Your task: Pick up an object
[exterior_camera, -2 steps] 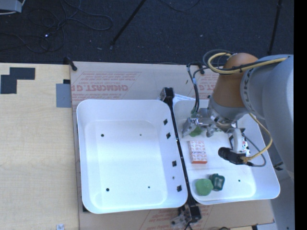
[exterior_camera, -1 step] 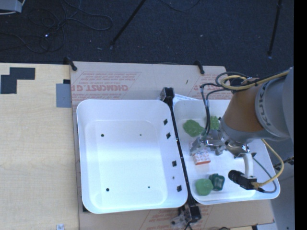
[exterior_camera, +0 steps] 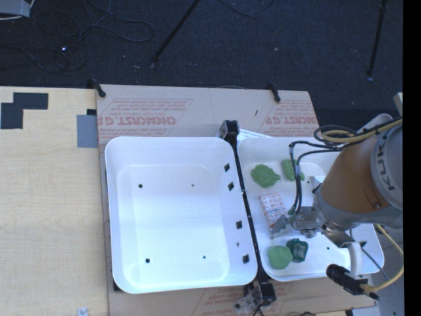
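Hovering low in the right bin [exterior_camera: 368, 255], the tool [exterior_camera: 287, 224] sits beside a small carton [exterior_camera: 272, 207]; its grip state is unclear.

Two white bins [exterior_camera: 131, 151], four green objects [exterior_camera: 264, 175], one small box [exterior_camera: 271, 206]

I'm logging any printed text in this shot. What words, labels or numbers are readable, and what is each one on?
"KU", the start of a larger word, on the grey body of the arm at the right edge.
Red printed lettering on the cardboard sheet behind the left bin, upside down and too blurred to read surely.
More red print on the cardboard near the right bin: unreadable.
Small boxed item in the right bin has printing: too small to read.
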Controlling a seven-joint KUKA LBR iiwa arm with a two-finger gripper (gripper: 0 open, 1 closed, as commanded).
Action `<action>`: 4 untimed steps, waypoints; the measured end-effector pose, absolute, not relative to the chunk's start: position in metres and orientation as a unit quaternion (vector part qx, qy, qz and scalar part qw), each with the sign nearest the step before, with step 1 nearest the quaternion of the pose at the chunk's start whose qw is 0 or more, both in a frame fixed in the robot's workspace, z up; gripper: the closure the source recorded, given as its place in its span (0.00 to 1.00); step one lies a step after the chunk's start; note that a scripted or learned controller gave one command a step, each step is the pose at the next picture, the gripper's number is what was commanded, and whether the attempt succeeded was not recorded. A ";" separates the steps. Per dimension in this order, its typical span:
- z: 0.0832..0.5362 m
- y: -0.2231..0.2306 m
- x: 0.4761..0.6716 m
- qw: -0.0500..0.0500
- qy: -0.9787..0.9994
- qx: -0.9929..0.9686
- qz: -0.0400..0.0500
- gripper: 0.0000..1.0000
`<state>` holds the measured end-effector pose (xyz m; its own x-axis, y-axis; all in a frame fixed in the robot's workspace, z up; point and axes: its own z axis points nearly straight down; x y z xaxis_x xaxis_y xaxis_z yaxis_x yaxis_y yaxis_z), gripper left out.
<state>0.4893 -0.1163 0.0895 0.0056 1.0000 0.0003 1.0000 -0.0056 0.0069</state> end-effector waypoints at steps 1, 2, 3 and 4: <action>0.192 -0.058 0.580 0.004 0.710 0.704 0.004 0.00; 0.117 -0.104 0.504 -0.006 0.705 0.709 -0.004 0.00; 0.106 -0.120 0.596 -0.001 0.708 0.706 0.000 0.00; 0.089 -0.083 0.503 0.003 0.705 0.709 0.002 0.00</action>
<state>0.5033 -0.0831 0.0894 0.0064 1.0000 -0.0004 1.0000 -0.0064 0.0073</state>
